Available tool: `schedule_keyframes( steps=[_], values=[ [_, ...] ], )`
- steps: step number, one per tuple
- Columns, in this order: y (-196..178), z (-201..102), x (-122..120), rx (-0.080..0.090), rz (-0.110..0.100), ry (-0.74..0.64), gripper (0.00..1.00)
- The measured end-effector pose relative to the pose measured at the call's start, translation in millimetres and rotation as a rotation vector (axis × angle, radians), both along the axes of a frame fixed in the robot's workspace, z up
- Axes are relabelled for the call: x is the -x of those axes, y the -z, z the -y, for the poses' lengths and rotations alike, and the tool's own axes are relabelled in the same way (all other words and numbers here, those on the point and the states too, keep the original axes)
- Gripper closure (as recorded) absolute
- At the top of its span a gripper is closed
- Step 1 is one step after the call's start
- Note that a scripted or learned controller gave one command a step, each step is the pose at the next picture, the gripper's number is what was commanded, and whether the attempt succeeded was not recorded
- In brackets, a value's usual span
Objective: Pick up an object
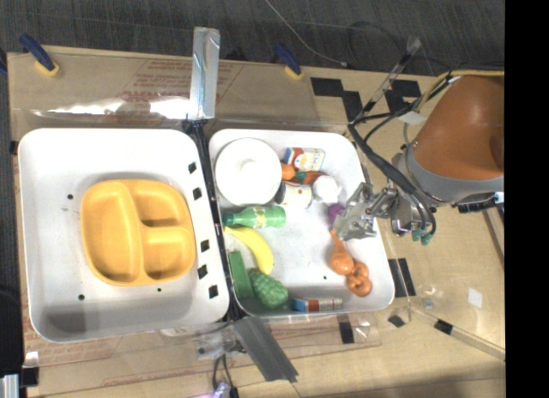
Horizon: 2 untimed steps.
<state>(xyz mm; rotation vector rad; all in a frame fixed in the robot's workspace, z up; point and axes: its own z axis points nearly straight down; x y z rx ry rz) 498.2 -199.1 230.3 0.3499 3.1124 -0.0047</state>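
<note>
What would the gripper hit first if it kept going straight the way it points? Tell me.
Probably the purple object just ahead of the gripper, which points left into the right bin; height above it is unclear.

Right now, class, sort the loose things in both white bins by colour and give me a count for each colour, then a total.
Yellow: 2, the divided tray and the banana
Green: 3, the bottle, the bumpy piece and the long piece
White: 2, the round plate and the small cap
Orange: 2, the pear-shaped piece and the knobbly piece
Purple: 1, the lump
Mixed colours: 2, the packet and the tube
Total: 12
</note>
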Motion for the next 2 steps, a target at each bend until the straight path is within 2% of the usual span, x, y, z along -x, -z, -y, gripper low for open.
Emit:
schedule_keyframes(
  steps=[1, 2],
  values=[
    [79.0, -59.2, 21.4, -0.006, -0.013, -0.055, 1.0],
    [-12.5, -38.9, -48.5, -0.001, 0.0, -0.018, 1.0]
  ],
)
